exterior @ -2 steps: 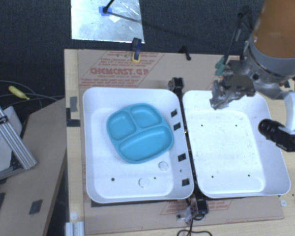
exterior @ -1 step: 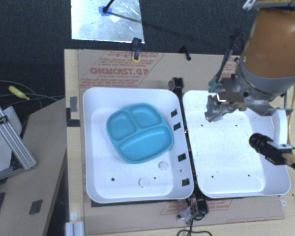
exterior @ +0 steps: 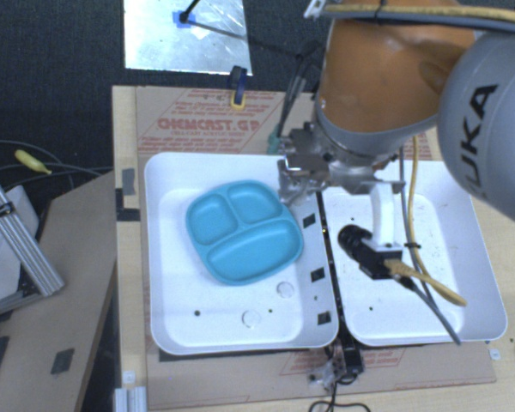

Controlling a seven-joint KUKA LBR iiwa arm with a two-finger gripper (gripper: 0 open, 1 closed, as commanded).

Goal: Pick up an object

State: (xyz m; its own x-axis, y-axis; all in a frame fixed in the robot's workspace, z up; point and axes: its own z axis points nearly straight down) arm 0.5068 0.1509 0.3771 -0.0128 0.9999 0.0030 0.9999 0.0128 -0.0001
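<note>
Hovering my tool (exterior: 302, 178) at frame centre over the upper right rim of the blue divided plate (exterior: 243, 230), which lies flat in the left bin (exterior: 167, 316), presumably for an edge grip; finger state: cannot tell.

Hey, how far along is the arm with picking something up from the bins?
Nothing looks picked up yet. The blue divided plate lies flat in the left bin. In hand: the arm has its tool low over the plate's upper right corner, near the divide between the bins; whether it grips the rim can't be told from this angle. Left to do: a confirmed grasp, then lifting the plate clear of the bin.
</note>
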